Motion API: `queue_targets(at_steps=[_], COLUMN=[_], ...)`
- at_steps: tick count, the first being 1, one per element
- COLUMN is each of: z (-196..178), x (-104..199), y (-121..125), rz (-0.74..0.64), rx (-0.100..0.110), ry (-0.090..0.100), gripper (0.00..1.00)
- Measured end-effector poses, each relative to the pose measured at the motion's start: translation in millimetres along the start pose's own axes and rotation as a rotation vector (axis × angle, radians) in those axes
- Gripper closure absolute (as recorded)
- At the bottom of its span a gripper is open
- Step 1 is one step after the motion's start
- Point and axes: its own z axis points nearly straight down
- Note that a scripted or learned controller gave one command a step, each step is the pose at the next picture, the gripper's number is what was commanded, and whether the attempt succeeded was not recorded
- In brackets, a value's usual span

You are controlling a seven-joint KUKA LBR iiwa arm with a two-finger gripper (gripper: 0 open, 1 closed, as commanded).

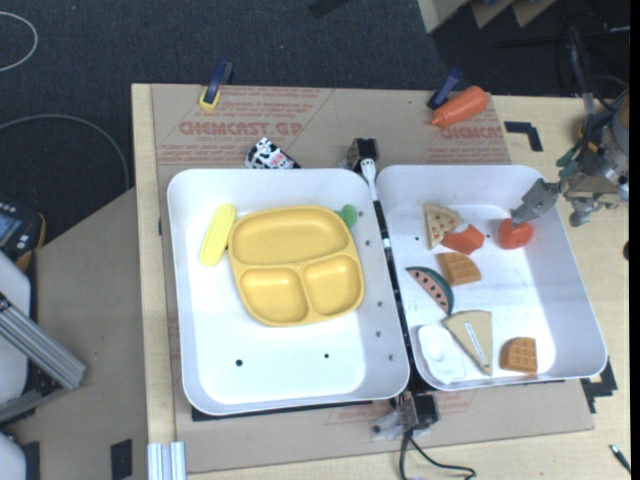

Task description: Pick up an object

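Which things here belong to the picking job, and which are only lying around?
Job: end effector; red toy beside it; pizza slice; watermelon slice; waffle.
Lying about: yellow divided tray; corn cob; orange clamp.

The arm (610,158) is cut off beside the right bin (560,298) (its fingers are too blurry to tell).
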Motion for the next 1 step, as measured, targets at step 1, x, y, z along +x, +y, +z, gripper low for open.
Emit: queue_targets(at_steps=[1], z=[-7.1], x=[0.4], y=[2.5], rz=[-0.003], rx=[-0.013], ry=[-0.003], gripper=[0.00])
